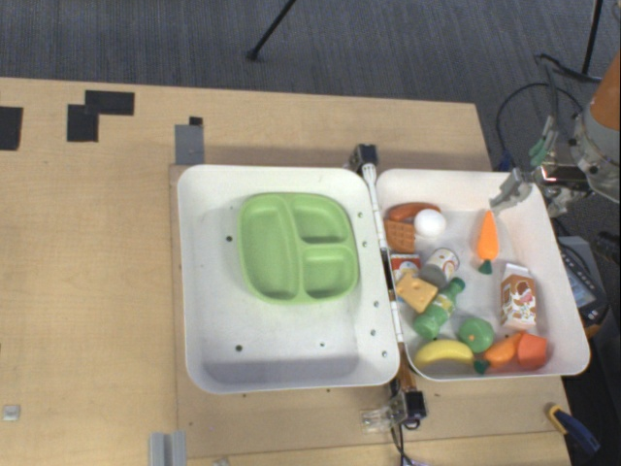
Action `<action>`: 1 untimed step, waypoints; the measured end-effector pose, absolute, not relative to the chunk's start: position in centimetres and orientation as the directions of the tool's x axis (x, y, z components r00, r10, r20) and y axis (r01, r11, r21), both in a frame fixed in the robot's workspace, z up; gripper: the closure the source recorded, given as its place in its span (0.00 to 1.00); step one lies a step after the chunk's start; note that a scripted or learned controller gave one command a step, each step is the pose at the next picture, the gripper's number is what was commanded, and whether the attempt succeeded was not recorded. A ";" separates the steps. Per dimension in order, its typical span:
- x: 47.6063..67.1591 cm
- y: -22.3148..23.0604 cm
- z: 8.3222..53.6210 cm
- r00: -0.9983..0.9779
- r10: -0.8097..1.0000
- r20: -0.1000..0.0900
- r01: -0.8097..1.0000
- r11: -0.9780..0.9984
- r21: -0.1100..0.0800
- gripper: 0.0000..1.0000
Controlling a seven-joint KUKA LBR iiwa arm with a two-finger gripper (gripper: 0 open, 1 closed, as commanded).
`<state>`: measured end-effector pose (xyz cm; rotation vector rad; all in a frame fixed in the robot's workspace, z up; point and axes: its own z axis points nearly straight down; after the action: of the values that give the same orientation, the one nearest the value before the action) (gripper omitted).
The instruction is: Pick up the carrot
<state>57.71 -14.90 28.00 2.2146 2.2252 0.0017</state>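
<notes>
The carrot (487,237) is orange with a small green top at its near end. It lies along the right bin's (574,326) floor, toward the far right side, with no other toy touching it. My gripper (511,190) hangs over that bin's far right corner, just above and to the right of the carrot's far tip. The grey arm with its orange band (606,105) comes in from the right edge. Nothing shows held in the gripper.
The right bin also holds a bread roll (408,223), a white egg (430,223), a small can (443,260), cheese (415,292), a green bottle (437,314), a banana (443,352), a green pepper (475,335) and a juice carton (517,299). A green divided plate (296,246) sits in the left bin (209,357).
</notes>
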 end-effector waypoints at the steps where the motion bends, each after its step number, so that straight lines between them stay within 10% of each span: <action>1: 58.9 -17.5 12.9 0.279 0.960 0.000 0.960 -0.279 0.001 0.00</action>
<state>58.88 -17.49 12.90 2.5122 1.8856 0.0009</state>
